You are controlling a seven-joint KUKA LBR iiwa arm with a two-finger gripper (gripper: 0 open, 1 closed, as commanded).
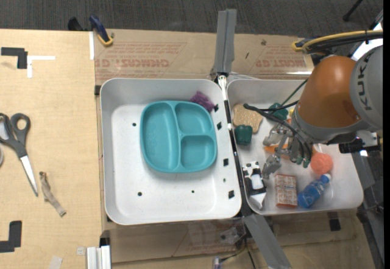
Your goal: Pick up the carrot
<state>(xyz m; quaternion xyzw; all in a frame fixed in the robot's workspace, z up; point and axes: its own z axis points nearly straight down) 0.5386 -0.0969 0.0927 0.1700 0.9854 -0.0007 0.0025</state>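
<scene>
A: Carrot (274, 153), where is it?

B: In the right bin (350, 201), near the middle. It shows as a small orange strip, partly hidden under the gripper (285, 147).

A: Is the gripper holding it?

B: I cannot tell. It hangs right over the carrot, but the metal parts are a tangle from this angle. Whether it is open or closed cannot be made out, nor whether it touches the carrot.

A: What lies around it?

B: A teal cup (244, 134) to the left, with a bread slice (247, 117) just behind that. An orange ball (322, 162) sits to the right, near a blue bottle (313, 192) lying tilted at the front. A small box (284, 190) lies beside the bottle, and a black-and-white item (253, 178) sits against the bin's left wall.

A: And the arm?

B: Its orange band (329, 94) hangs over the right bin's far right part.

A: The other bin?

B: The left bin (122, 195) holds a teal divided plate (180, 137), with a purple thing (203, 101) at its far edge. Scissors (18, 140) lie on the bench, well to the left.
</scene>
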